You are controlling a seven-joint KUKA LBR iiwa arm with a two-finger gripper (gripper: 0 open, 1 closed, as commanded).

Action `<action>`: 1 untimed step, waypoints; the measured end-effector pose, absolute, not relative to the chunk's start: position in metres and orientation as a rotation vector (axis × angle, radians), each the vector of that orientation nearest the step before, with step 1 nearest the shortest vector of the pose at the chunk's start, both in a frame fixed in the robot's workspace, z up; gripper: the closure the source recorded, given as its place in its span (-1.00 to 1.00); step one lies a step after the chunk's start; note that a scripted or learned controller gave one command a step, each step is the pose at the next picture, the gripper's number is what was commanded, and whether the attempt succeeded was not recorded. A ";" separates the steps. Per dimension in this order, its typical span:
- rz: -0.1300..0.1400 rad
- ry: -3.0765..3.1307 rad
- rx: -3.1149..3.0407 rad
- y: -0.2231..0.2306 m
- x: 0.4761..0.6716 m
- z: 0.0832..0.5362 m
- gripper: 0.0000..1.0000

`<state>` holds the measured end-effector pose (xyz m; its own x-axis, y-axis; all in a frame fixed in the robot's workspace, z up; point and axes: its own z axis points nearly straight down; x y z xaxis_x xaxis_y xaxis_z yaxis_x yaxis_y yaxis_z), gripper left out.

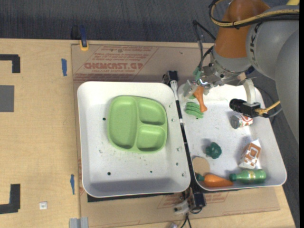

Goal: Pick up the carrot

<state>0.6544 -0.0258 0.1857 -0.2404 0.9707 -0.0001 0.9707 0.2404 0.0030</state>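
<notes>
I log a smooth, tapered orange carrot [200, 101] with a ribbed green top, lying just beside the gripper [202, 83]; I cannot tell the pincer's state.

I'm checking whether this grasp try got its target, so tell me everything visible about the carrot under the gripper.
The carrot is a small toy, plastic-looking, with an orange tapered body and green leafy top. It sits near the far left corner of the right bin, close to the divider, directly below the gripper. Its upper orange end reaches up among the gripper parts, the body slants down and the greens fan left. Whether it rests on the bin floor or hangs lifted cannot be told.
</notes>
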 end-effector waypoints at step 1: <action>0.000 2.457 1.960 0.065 0.644 0.185 1.00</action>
